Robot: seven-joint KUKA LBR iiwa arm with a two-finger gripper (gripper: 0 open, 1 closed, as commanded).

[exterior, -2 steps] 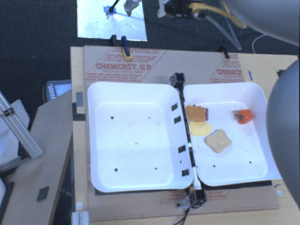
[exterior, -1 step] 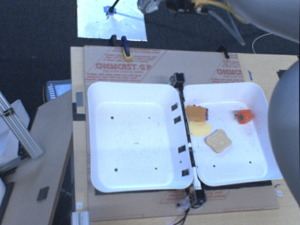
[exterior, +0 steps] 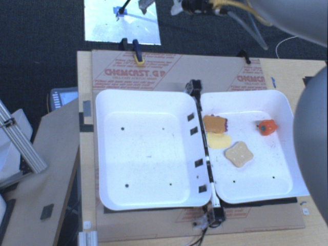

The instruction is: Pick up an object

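Judging the pick from above, we thought the best course was to choose one piece that lay apart from its neighbours, bring the gripper [exterior: 163, 1] straight down over it, and close only once the piece sat squarely between the jaws. The gripper hung at the far edge of the view, beyond the bench and well apart from both bins, and we could not tell whether it was spread or closed; nothing showed in its grasp. All the candidates lay in the right bin [exterior: 256, 184]. The toast-shaped tan piece [exterior: 239, 154] sat near the middle of its floor, the flat yellow disc [exterior: 219, 141] just beside it toward the divider, and the orange-brown block [exterior: 215, 123] touched or overlapped the disc's far edge, close against the wall shared with the left bin [exterior: 148, 158]. The small red-orange item [exterior: 266, 127] lay alone toward the right, clear of the others, so we rated it the easiest target, though its rounded look suggested it might roll or slip. We expected the disc to be hard to grip because it lay so flat, and the block awkward because the wall crowded one side.
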